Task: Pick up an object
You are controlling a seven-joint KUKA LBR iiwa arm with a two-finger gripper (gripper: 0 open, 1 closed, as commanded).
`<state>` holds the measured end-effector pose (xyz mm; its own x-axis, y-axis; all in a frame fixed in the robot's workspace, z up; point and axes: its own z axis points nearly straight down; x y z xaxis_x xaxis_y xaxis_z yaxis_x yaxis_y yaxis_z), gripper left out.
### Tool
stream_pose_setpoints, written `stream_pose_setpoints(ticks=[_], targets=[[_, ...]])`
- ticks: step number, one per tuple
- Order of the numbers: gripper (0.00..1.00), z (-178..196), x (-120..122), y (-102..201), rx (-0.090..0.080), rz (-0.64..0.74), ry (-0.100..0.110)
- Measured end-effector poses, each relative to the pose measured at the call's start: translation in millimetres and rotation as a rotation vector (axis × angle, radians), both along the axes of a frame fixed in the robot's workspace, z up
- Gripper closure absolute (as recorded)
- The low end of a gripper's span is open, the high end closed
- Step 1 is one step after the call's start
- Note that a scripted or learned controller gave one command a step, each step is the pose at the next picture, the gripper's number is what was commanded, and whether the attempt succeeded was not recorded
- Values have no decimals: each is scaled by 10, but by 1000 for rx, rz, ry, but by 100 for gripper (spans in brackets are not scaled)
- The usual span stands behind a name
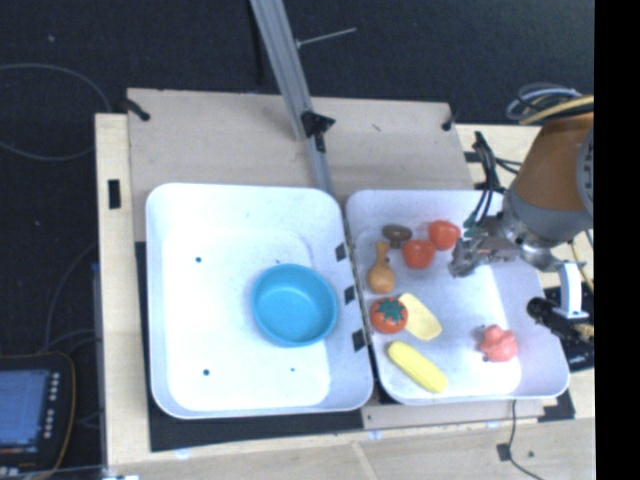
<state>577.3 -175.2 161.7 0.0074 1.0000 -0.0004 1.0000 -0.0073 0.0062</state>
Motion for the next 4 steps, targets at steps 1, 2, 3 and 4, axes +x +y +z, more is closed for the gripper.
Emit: stream_pose_setpoints(ticks=[1,2,3,4], targets=[[100,488,18,-14,0,9,-1],[100,439,62,492,3,16,7],[100,599,66,1076,4,18,2],[100,657,13,1570,5,17,9]])
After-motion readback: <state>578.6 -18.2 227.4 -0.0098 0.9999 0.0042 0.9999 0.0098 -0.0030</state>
